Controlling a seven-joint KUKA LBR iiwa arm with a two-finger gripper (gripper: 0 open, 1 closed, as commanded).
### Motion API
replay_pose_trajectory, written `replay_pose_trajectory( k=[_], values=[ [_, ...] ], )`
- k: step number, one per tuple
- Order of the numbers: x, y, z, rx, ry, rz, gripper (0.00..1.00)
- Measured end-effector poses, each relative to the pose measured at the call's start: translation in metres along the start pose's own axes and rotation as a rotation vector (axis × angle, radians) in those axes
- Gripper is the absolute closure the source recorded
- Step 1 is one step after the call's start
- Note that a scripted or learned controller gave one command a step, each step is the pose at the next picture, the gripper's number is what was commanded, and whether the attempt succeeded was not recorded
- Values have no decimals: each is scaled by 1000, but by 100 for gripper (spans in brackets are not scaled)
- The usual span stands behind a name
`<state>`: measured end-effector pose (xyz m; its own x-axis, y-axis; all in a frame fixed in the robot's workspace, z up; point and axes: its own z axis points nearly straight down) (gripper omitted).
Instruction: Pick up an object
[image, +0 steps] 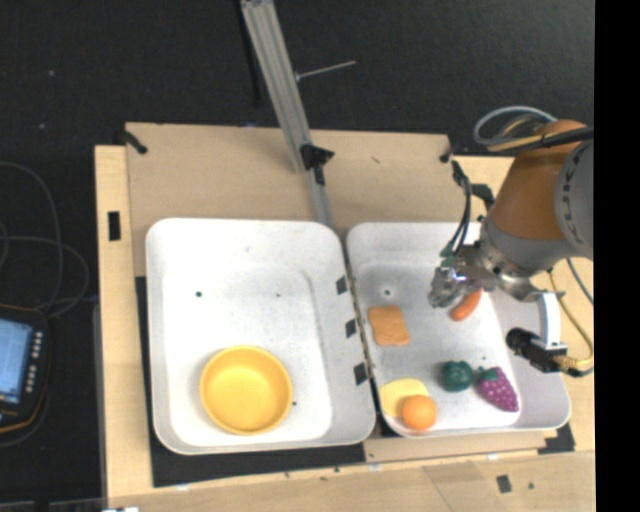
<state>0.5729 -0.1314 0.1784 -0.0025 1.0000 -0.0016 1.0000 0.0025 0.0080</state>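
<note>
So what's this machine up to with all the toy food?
A robot arm reaches into the right-hand bin, its hand low beside an orange carrot-like piece. Whether it has hold of it is unclear. A tan slice, a green piece, purple grapes and an orange lie nearby. The left bin holds a yellow bowl.

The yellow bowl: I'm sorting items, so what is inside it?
Nothing can be seen inside the yellow bowl; its yellow interior is in plain sight. It sits in the left bin, and the bin floor under it is covered.
</note>
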Motion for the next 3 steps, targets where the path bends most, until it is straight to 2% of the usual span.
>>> replay_pose_trajectory(
  k=[1,3],
  values=[
    [-1,1,-31,6,0,0,100],
    [104,-7,-37,4,3,-5,100]
  ],
)
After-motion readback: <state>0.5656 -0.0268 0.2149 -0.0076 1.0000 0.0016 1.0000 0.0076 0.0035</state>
